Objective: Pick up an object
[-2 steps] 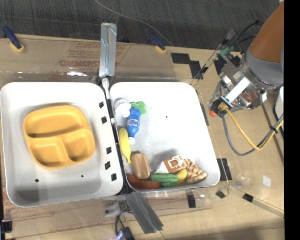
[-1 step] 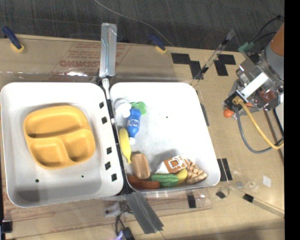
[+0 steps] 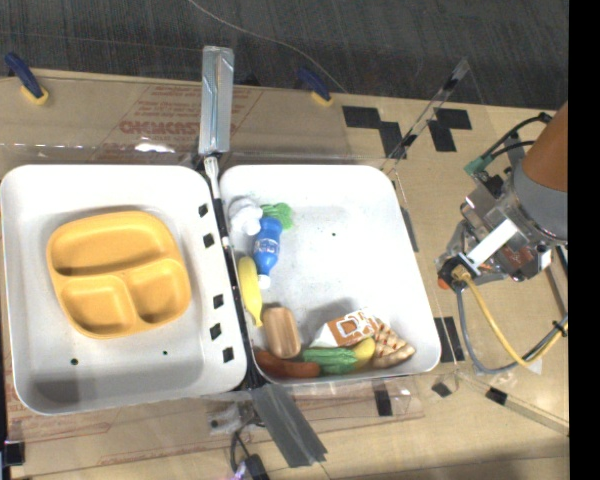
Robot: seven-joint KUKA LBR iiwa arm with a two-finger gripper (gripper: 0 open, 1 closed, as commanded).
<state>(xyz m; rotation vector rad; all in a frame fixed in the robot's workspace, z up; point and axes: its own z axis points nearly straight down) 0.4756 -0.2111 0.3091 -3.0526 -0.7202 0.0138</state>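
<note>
My gripper (image 3: 500, 255) hovers over the bench to the right of the right bin (image 3: 360, 193), outside its rim and touching none of the objects. Along that bin's left wall lie a blue bottle (image 3: 268, 245), a green item (image 3: 277, 214), a white item (image 3: 242, 214) and a yellow banana (image 3: 248, 288). At its front edge sit a brown cylinder (image 3: 280, 330), a red sausage (image 3: 288, 367), a green cucumber (image 3: 332, 359), an orange and white box (image 3: 352, 327) and a tan pastry (image 3: 391, 346).
A yellow divided tray (image 3: 120, 273) lies in the left bin (image 3: 40, 193). A metal bar (image 3: 215, 98) stands behind the divider between the bins. Yellow cable (image 3: 490, 343) loops below the wrist.
</note>
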